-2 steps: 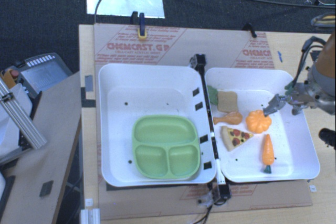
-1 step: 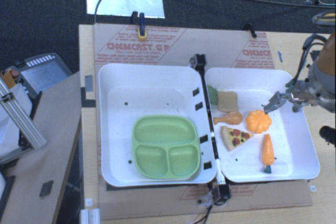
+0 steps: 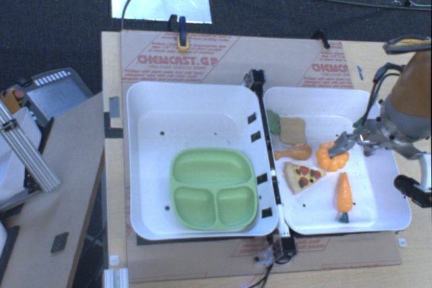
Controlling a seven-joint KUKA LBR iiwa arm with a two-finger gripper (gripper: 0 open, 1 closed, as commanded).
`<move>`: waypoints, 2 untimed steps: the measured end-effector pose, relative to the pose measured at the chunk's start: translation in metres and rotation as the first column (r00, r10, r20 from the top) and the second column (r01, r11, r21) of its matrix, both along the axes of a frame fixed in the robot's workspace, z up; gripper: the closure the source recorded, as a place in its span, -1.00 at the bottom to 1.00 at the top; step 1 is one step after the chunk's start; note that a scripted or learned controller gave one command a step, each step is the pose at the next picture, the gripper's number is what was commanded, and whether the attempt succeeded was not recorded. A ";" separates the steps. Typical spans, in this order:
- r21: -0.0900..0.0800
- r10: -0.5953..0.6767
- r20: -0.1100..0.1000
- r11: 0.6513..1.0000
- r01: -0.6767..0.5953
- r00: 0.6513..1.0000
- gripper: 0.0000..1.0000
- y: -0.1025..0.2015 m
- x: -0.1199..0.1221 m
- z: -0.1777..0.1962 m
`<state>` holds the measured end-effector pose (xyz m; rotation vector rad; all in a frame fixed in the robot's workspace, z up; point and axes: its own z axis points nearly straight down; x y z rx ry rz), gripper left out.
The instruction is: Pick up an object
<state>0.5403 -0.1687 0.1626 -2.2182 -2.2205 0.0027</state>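
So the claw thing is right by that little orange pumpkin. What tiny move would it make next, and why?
Probably a short drop straight down over the pumpkin. The gripper sits at the pumpkin's upper right edge in the right bin, and nothing shows between its fingers. The pumpkin has the chicken leg and pizza slice just to its left, so a sideways approach risks nudging them.

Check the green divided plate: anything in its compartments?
Empty. All three compartments of the green divided plate show bare green; the toy food lies in the other bin.
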 end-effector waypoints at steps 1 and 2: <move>0.000 0.000 0.000 1.000 0.000 1.000 -1.00 0.000 -0.011 -0.052; -0.003 -0.001 0.011 1.000 0.001 1.000 -1.00 -0.001 -0.008 -0.075</move>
